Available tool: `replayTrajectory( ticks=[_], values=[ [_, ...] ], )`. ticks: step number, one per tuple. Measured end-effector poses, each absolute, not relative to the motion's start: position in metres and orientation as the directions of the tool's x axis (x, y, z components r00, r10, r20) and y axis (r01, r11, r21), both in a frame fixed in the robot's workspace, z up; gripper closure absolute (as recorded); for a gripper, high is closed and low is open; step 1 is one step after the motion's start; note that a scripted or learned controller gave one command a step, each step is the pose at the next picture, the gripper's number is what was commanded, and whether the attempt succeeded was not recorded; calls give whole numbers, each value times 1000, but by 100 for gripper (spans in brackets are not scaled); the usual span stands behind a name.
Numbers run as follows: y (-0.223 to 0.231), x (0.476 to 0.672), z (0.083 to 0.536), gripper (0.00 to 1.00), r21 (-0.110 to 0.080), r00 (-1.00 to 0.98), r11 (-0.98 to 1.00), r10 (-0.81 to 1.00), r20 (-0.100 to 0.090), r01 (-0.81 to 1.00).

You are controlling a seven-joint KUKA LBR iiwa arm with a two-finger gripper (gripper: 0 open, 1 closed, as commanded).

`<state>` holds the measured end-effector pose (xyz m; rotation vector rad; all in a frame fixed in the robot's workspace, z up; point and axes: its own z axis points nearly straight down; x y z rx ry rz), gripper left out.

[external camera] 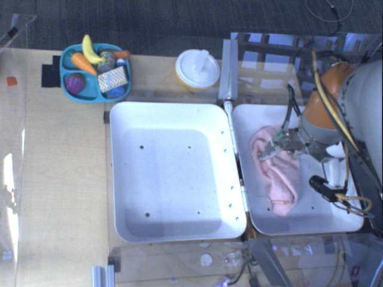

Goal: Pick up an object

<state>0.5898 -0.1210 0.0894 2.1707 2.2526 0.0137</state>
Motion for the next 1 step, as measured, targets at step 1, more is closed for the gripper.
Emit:
replayTrajectory(
  ticks=[1],
  values=[
    [-94, 584, 90, 0, 16, -224, 224, 975, -7, 974]
  ],
)
